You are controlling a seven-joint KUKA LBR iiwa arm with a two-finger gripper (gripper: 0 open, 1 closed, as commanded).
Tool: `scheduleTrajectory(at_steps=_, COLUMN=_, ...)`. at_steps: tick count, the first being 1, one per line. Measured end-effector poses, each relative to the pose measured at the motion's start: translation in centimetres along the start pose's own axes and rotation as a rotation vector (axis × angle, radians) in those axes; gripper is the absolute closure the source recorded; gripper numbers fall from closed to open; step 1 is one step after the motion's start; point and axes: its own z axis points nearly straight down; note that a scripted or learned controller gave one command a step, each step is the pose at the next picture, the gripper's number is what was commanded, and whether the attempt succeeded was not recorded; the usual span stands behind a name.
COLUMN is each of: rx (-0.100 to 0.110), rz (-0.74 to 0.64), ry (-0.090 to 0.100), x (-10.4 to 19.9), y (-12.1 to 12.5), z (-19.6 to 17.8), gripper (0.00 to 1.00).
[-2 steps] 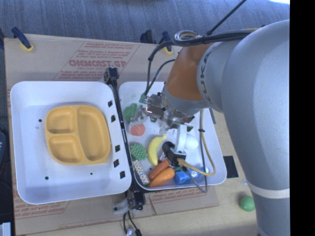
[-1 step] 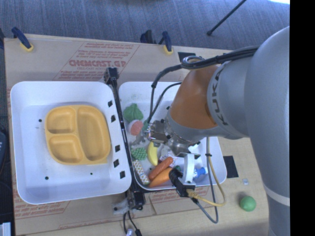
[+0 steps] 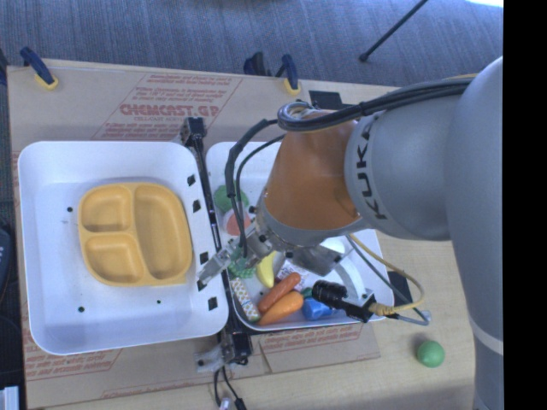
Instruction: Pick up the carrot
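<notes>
Though the arm covers much of the right bin, the scene reads from left to right as follows.

Left bin (image 3: 34, 229): a shallow white bin holding a yellow divided plate (image 3: 135, 231) with three compartments, lying flat near its middle.

Divider: black clips (image 3: 203, 205) run down the seam where the two bins meet.

Right bin (image 3: 224, 156): its far rim shows beside the arm, and small toy foods crowd its near corner.

Green piece (image 3: 226, 198): a rounded item by the bin's left wall, partly under the cables.

Yellow piece (image 3: 267, 272): a small item just left of the carrot, near or touching it; I cannot tell which.

Carrot (image 3: 280, 301): two orange tapered shapes lie side by side, slanting up to the right, close to the near rim; whether they are one toy or two I cannot tell.

Blue piece (image 3: 316, 309): touching or just beside the carrot's right end.

Gripper (image 3: 248, 259): low over the cluster, up and left of the carrot; its state cannot be told.

Arm (image 3: 376, 178): grey with an orange band, reaching in from the right.

Green ball (image 3: 430, 353): on the bench, well apart from both bins.

Handling: the carrot looks like a light, rigid plastic toy, smooth and likely slippery on its taper.

Grasp point: across the thicker middle, squeezing the narrow width, clear of the neighbours.

Risk: crowding may nudge nearby pieces or cause a slip toward the thin tip.
</notes>
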Motion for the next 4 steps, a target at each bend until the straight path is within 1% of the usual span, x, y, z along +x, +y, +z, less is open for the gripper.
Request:
scheduleTrajectory(at_steps=1, rx=0.001, rz=-0.539, ry=0.0, x=1.3, y=0.8, z=0.0, gripper=0.0)
scheduleTrajectory(at_steps=2, rx=-0.002, rz=-1.03, ry=-0.007, x=-6.2, y=-1.6, z=-0.1, gripper=0.0)
scheduleTrajectory(at_steps=3, rx=-0.001, rz=-0.955, ry=-0.003, x=-4.2, y=-2.4, z=0.0, gripper=0.0)
scheduleTrajectory(at_steps=4, rx=-0.001, rz=-0.956, ry=-0.004, x=-4.2, y=-2.3, z=-1.1, gripper=1.0)
